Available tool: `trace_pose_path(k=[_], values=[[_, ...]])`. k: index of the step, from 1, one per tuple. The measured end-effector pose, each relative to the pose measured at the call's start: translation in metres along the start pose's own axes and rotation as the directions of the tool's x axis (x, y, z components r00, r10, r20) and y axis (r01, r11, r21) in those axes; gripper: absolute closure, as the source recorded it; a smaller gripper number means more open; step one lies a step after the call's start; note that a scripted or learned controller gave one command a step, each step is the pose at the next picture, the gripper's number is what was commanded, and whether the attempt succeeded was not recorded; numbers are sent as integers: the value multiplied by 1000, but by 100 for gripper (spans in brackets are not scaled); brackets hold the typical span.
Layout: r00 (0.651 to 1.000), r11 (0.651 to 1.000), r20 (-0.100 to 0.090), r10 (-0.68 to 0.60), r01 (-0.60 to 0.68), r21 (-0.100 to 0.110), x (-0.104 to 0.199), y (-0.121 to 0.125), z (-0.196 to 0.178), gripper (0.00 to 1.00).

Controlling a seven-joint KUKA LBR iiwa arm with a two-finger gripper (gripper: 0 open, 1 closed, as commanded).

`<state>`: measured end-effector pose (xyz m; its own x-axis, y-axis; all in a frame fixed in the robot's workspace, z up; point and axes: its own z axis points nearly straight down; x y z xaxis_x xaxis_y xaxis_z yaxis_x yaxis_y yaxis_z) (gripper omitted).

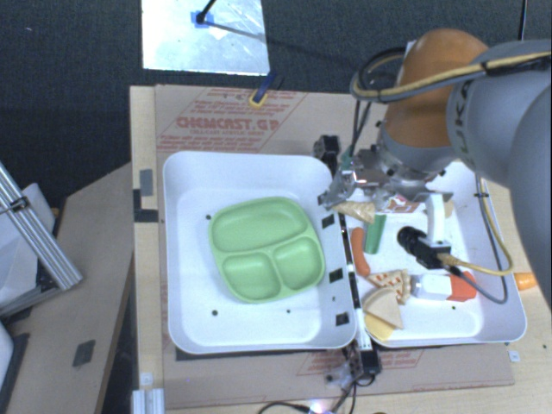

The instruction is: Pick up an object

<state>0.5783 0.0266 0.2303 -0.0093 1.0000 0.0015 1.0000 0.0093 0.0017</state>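
Gripper [366, 198], grip state unclear, just above beige cone piece [355, 211] beside green stick [375, 233]

The arm [470, 102] is cut off by the picture's right edge and hides the far right corner of the right bin [496, 317]. The gripper [366, 188] sits low over that bin's far left corner; its fingertips merge with the clutter beneath and cannot be told apart. A pale cone-shaped item [355, 210] lies partly under it. The orange item [524, 278] at the bin's right rim is mostly hidden. The metal frame [30, 231] is cropped at the left edge.
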Motion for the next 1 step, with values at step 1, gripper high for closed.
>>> trace_pose_path(k=[1], values=[[1000,1000,0,0,0,2,48,-11,-2,100]])
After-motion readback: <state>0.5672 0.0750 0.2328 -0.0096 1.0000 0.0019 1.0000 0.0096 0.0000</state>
